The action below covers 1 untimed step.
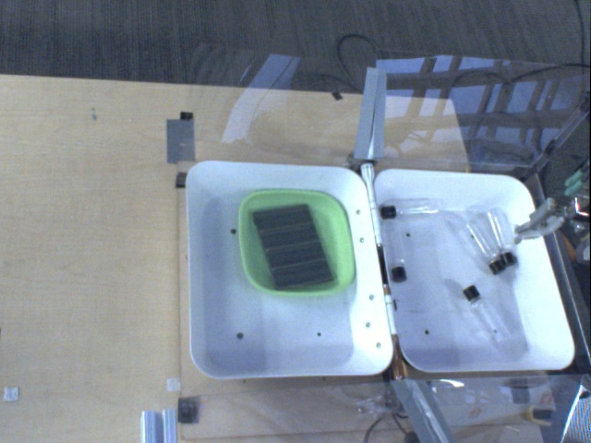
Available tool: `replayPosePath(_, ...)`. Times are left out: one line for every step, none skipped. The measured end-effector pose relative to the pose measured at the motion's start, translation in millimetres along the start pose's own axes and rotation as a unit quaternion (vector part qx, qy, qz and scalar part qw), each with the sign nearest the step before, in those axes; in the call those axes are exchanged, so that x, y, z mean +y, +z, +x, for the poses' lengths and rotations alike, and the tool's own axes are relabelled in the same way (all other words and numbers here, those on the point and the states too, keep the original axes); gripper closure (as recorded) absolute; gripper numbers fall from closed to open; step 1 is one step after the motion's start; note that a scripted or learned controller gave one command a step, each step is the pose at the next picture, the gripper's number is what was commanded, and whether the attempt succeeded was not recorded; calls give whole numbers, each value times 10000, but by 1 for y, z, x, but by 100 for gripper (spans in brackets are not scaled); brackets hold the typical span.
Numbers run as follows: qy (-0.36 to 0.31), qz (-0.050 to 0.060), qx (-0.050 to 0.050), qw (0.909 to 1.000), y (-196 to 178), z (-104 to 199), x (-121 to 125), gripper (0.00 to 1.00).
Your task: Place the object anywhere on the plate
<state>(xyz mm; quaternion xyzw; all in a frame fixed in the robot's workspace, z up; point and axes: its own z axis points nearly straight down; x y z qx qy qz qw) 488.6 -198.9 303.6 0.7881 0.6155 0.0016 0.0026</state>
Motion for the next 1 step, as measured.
replayPosePath(-1105, -11, -4, 9939, -18, 3, 0, 0)
